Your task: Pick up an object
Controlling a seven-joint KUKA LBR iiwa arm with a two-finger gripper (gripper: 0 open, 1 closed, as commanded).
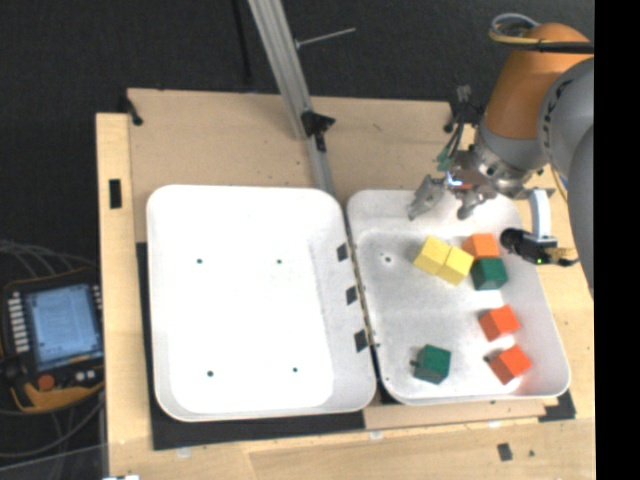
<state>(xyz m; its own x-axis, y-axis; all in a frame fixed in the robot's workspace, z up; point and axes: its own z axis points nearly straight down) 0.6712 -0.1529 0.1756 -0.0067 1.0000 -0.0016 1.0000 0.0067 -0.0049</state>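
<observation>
Tan wood forms the bench (230, 128), the largest surface in view, standing on a dark floor. Two shallow white bins rest side by side on it. The left bin (250, 303) has rounded corners and shows four small dark dots on its floor. The right bin (400, 308) holds all the blocks. A grey arm (530, 78) with an orange band enters from the right and ends above the far edge of the right bin. The gripper (447, 196) hangs there with its two fingers spread apart and nothing between them. A slanted metal pole (285, 68) crosses the bench from the top and meets the gap between the bins. A handheld control pendant (55, 333) with a lit screen lies off the bench at the left edge. Among the blocks, a yellow block (444, 259), apparently two cubes joined, lies just below the gripper, apart from it. An orange cube (483, 245) sits just right of it, touching a dark green cube (489, 273) below. A second orange cube (498, 322) and a third orange cube (509, 363) lie near the right wall. A second green cube (432, 362) lies near the front wall, well apart from the others.
</observation>
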